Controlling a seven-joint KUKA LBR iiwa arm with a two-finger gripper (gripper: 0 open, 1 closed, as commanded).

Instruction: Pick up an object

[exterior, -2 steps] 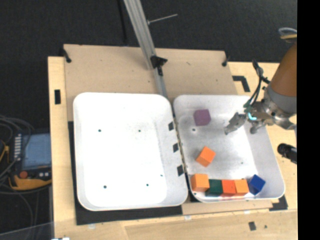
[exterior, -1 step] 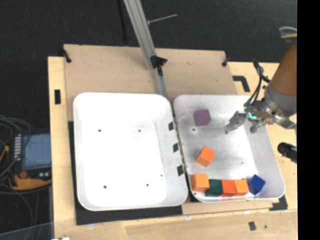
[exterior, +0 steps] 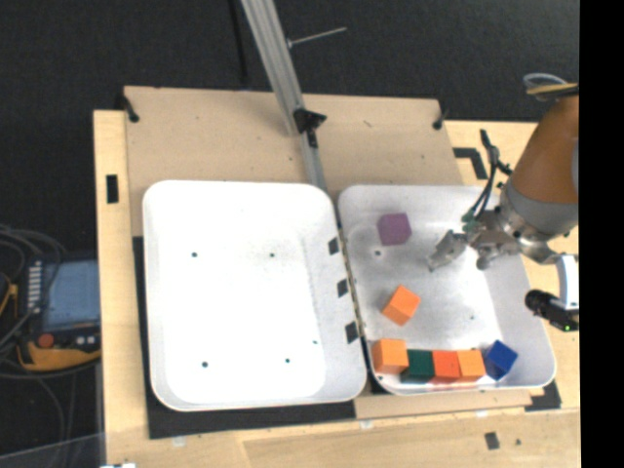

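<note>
The bench (exterior: 273, 135) carries two shallow white bins side by side, and the left bin (exterior: 244, 291) has nothing but a few dark specks on its floor. The right bin (exterior: 441, 203) holds all the blocks, so the arm (exterior: 546, 169) reaches over that one. Its gripper (exterior: 466, 250) hangs above the bin's upper right part, fingers spread apart with nothing between them. To me it looks poised to choose. A purple block (exterior: 393, 228) lies just to its left, the nearest candidate; an orange block (exterior: 401, 303) sits lower, toward the middle. Along the near wall a row is packed: orange, green, orange, orange, then a blue block (exterior: 500, 358).
</note>
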